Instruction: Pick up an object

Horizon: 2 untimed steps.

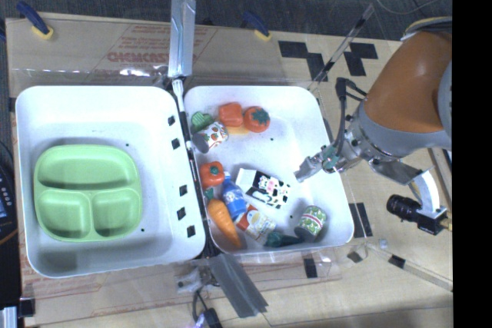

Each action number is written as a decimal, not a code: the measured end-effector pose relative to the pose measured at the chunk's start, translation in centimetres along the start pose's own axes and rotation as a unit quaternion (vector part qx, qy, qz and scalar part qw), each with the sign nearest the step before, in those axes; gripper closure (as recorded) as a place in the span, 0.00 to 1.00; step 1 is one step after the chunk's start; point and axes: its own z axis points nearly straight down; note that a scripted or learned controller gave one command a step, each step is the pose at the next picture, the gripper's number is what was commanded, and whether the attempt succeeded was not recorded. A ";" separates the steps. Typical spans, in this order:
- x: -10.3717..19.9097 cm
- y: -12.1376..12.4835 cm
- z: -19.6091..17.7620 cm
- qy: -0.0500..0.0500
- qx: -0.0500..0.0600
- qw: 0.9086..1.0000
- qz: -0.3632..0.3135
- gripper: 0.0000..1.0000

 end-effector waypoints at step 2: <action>6.1 10.4 -0.6 -0.001 0.000 0.995 -0.097 1.00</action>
